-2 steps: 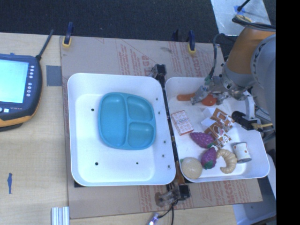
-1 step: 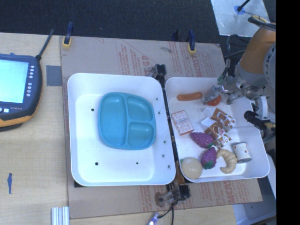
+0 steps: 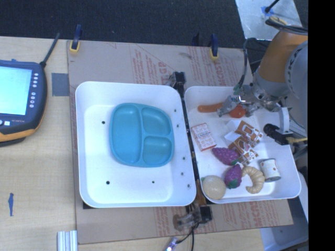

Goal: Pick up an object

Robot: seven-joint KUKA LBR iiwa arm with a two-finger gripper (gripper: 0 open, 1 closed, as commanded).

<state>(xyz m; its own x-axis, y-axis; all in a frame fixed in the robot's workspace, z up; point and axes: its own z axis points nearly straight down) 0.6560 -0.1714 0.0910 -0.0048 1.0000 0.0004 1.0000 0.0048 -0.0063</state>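
My gripper (image 3: 233,105) is down at the back of the right bin (image 3: 293,186), under the grey arm with its orange band (image 3: 277,54). It sits between an orange carrot (image 3: 209,107) on its left and a small red piece (image 3: 239,112) right beside it. Its tips are hidden among cables and the red piece. In front of it lie a red-and-white packet (image 3: 203,137), a brown-and-white packet (image 3: 246,135), two purple pieces (image 3: 225,154) (image 3: 233,175), a croissant (image 3: 255,178), a pale bun (image 3: 213,187) and a small can (image 3: 270,169).
The left bin (image 3: 84,145) holds a blue divided plate (image 3: 142,135). A control pendant with a screen (image 3: 15,99) lies on the bench at the far left. Clamps (image 3: 75,39) (image 3: 213,44) hold the cardboard sheet at the back.
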